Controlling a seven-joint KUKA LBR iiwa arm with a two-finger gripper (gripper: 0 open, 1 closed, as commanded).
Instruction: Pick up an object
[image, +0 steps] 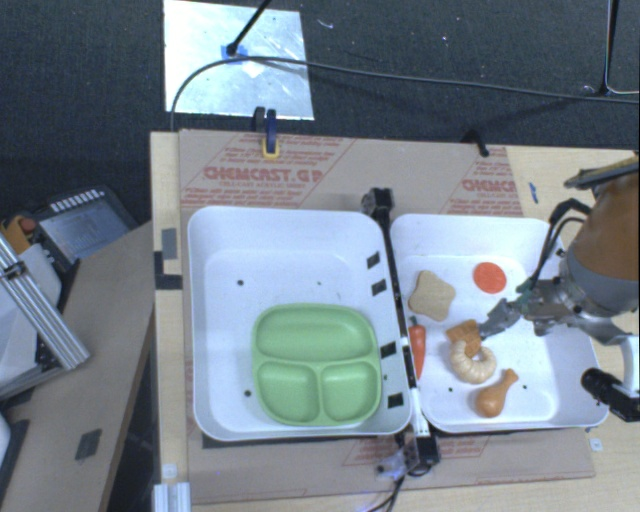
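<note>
Two white bins stood side by side on the bench. The left bin (215, 300) held a green tray (315, 362) with three compartments, lying near its front wall.

The right bin (450, 235) held the small food toys. A tan bread slice (432, 294) lay near the middle of its left half. A round red slice (489, 277) lay behind and to the right of the bread, apart from it. A carrot (417, 349) lay along the left wall, just beside the divider between the bins. A pale donut (472, 362) lay in the front half of the bin, and a small orange piece (462, 333) touched its back edge. A brown drumstick (495, 394) lay in front of the donut, near the front wall and slightly tilted.

The arm (605, 250) reached in from the right, over the right side of this bin. Its gripper (497, 322) pointed to the left and hung low, just beside the orange piece and just behind the donut. I could not tell if the claw was open or closed, because the tip looked dark and blurred. I saw nothing held in it. All toys seemed to rest on the floor of the bin.
</note>
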